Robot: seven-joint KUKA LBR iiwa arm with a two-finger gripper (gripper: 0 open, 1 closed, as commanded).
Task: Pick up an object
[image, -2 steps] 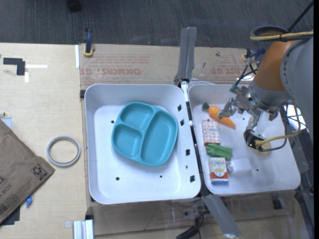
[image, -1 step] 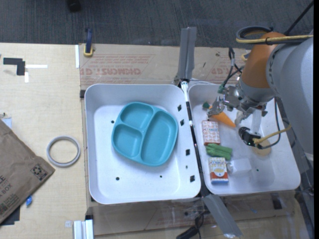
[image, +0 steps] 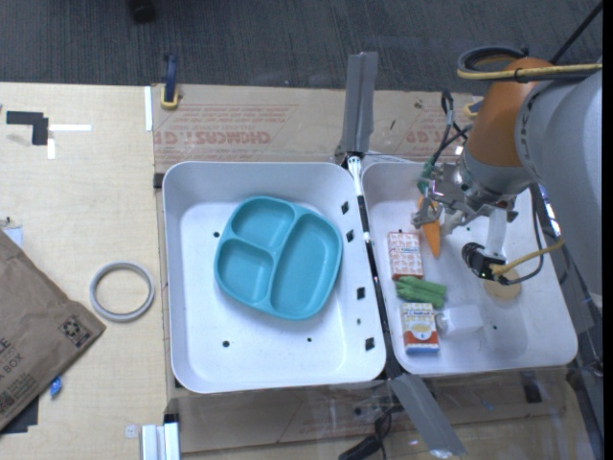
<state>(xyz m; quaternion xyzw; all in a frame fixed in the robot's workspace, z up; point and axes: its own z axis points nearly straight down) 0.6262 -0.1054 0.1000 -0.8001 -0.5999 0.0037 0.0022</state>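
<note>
My gripper (image: 434, 207) hangs over the far left part of the right bin (image: 536, 353), reaching in from the right. Directly beneath it an orange carrot (image: 433, 239) points toward the front, its top end right at the gripper; I cannot tell whether it is held. Just in front lies a small red and white box (image: 405, 254). Further forward come a green pea pod (image: 421, 289) and then an orange and white carton (image: 420, 328). A pale round piece (image: 504, 288) rests at the bin's right.
The left bin (image: 192, 353) holds a teal divided plate (image: 278, 257). A raised divider (image: 369, 257) separates the bins. Outside on the bench at the left lie a grey tape ring (image: 122, 289) and a brown cardboard box (image: 34, 333).
</note>
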